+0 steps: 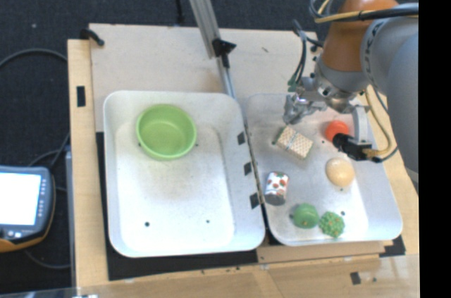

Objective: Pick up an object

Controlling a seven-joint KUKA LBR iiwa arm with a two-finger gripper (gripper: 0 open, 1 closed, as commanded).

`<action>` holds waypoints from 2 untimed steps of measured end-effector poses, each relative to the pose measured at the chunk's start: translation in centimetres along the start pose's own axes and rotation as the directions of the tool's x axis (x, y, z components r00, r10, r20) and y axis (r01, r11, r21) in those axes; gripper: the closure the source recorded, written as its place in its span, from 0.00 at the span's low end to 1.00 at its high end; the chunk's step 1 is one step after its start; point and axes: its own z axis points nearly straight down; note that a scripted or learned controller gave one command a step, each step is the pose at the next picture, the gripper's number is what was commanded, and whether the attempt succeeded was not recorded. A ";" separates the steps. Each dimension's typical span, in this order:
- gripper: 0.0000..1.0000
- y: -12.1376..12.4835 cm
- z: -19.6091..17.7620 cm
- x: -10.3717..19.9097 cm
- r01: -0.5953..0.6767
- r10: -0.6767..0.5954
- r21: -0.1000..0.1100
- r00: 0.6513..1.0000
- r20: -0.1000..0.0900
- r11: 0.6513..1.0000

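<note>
While the grey arm (384, 50) reaches over the right white bin (373, 215), its end effector (296, 110) hangs just above a tan waffle-patterned block (294, 142); finger state cannot be told. Left bin (176, 219): green plastic bowl (166, 132). Right bin: cream egg (340, 171), two green balls (318, 218).

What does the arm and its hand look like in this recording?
The arm is a thick grey tube with a rounded orange band above the wrist. Pale cables loop over the band's top and dark ones trail down its side. The hand is a small grey metal assembly.
</note>
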 end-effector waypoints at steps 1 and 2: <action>1.00 -0.2 -4.8 -0.8 -0.006 0.006 0.001 1.000 0.000 1.000; 1.00 -0.1 -7.6 -0.9 0.000 0.000 0.003 1.000 -0.001 1.000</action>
